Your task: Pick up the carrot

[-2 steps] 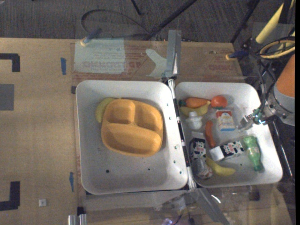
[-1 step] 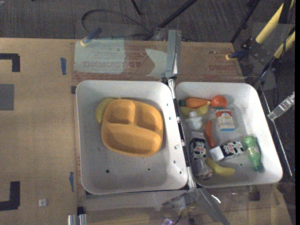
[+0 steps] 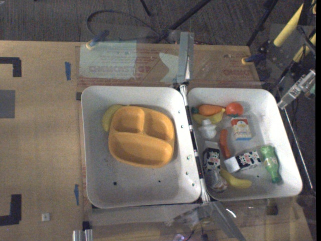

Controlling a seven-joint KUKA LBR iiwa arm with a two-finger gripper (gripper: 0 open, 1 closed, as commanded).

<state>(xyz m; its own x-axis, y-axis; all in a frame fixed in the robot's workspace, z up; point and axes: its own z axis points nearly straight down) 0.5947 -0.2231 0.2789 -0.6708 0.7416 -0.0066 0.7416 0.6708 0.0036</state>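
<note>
The carrot (image 3: 210,109) is a short orange piece with a green end pointing left. It lies in the back left corner of the right bin (image 3: 287,134). Its front side rests against a yellow banana (image 3: 214,118), and an orange-red round fruit (image 3: 234,108) sits just to its right.
The right bin also holds a small white bottle (image 3: 208,131), a juice carton (image 3: 241,129), a red-orange stick (image 3: 224,144), two cow-print cartons (image 3: 246,159), a green bottle (image 3: 271,163) and a second banana (image 3: 235,181). The left bin (image 3: 95,149) holds an orange divided plate (image 3: 142,136) lying over a yellow fruit (image 3: 108,117).
</note>
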